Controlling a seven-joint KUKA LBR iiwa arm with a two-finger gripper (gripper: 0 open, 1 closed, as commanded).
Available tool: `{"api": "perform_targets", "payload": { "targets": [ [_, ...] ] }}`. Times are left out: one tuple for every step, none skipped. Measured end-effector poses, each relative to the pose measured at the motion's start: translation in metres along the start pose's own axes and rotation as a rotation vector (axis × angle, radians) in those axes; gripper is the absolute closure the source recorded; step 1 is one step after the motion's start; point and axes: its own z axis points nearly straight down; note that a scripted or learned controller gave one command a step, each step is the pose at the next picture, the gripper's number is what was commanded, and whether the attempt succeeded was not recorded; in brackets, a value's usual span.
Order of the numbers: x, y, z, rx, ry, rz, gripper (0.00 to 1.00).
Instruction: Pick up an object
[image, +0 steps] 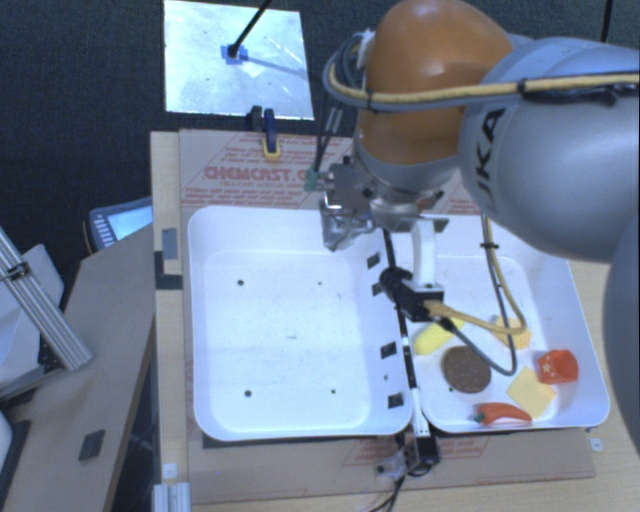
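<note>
Gripper (345, 232) above left bin (215, 235).

Brown disc (467, 369), yellow pieces, red and orange items in right bin (590, 400).

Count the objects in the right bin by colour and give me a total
Yellow: 3 — rounded piece, flat block, small piece part-hidden by the cable
Brown: 1 — round disc
Red-orange: 2 — chunky piece, slim carrot-like piece
Total: 6
</note>
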Motion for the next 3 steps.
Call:
{"api": "perform_targets", "payload": {
  "targets": [
    [0.000,0.001,-0.011,-0.002,0.001,-0.003,1.00],
    [0.000,0.001,-0.021,-0.003,0.002,-0.006,1.00],
    [0.050,-0.015,-0.020,0.005,-0.003,-0.002,1.00]
  ]
}}
